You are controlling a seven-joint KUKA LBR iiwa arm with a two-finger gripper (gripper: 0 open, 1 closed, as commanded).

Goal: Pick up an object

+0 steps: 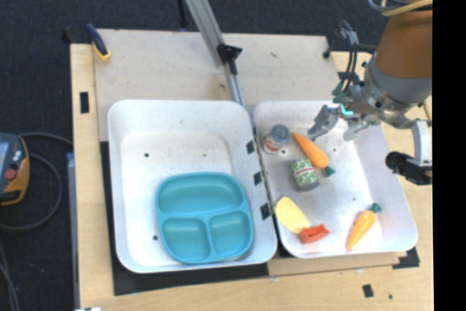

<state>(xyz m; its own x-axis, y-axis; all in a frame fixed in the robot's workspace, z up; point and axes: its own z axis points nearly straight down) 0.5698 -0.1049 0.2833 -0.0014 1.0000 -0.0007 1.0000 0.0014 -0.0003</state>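
A wooden bench [189, 62] carries two shallow white bins side by side. The left bin [138, 135] holds one teal divided tray [205, 217] with three compartments, lying flat in its near half. The right bin [386, 178] holds the loose things. The grey arm [404, 33], with its orange section above the wrist, reaches in from the right, and its gripper [336, 123] hangs over the far part of the right bin with its two fingers spread apart and nothing between them.

There are two carrots. One carrot [311, 149] lies at a slant just below the gripper, its green end touching a small green can [306, 174] that lies tilted near the bin's middle. The other carrot [362, 226] lies near the front right corner. One small jar [276, 139] with a grey lid stands by the bin's left wall; its label is too small to read. One yellow piece [292, 214] lies at the front left, touching one small red piece [314, 233].
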